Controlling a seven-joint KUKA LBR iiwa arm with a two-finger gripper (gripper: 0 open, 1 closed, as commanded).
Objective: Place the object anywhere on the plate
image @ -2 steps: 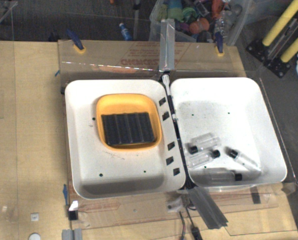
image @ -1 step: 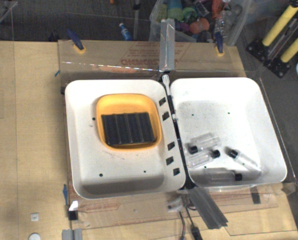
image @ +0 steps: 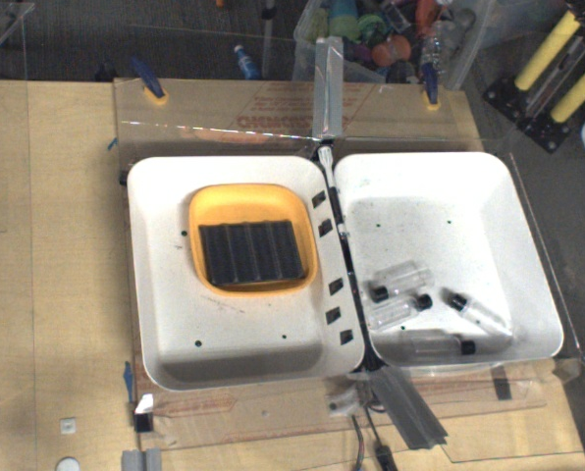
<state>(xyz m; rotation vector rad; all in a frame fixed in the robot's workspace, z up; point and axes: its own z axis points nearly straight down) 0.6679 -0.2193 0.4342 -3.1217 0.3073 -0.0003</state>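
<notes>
- Two white bins sit side by side on the wooden bench (image: 47,263): left bin (image: 155,263) and right bin (image: 489,204).
- An orange plate (image: 248,196), squarish with rounded corners, lies flat in the left bin, a bit far of centre and towards that bin's right side.
- A black ribbed object (image: 250,253) lies flat on the plate (a rectangular slab with grooves running near to far). It covers most of the plate's floor, towards its near edge, and the orange rim shows on all sides.
- The rest of the left bin floor shows a few small dark specks.
- The right bin holds clear tubes with black caps, all in its near half.
- One clear tube (image: 400,279) lies near the bin's left wall, and a second tube (image: 402,307) lies just beside it on the near side.
- A third tube (image: 477,314) lies to their right, tilted, with its cap pointing far-left.
- A fourth tube (image: 438,342) rests along the near wall (hard to make out against the white).
- The seam between the bins (image: 330,253) carries a row of small black marks.
- A grey metal post (image: 327,81) stands at the far end of the seam.
- Blue clamps (image: 150,78) and (image: 428,84) grip a brown sheet (image: 234,116) on the far side of the bins.
- A clear tub of coloured toys (image: 400,8) sits far beyond the bench, with yellow-handled gear (image: 558,47) at far right.
</notes>
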